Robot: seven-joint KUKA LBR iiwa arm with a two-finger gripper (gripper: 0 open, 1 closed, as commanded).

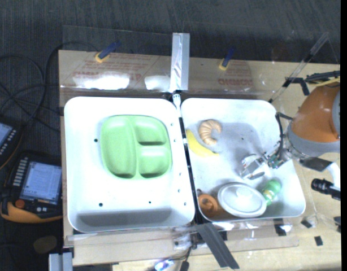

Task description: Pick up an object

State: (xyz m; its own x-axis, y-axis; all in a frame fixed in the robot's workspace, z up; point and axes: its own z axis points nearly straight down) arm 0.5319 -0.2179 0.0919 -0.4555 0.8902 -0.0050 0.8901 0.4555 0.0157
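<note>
The claw (251, 166), metallic, hangs in the right bin (286, 205), its opening unclear, near a curled croissant (209, 131) and round white bowl (241, 200)

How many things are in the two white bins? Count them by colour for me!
Green: 2, the divided plate in the left bin and a small green bottle in the right bin
Yellow: 1, a banana
Tan: 1, a croissant
White: 1, a bowl
Brown: 1, a brown thing beside the bowl, too hidden to name
Total: 6
</note>
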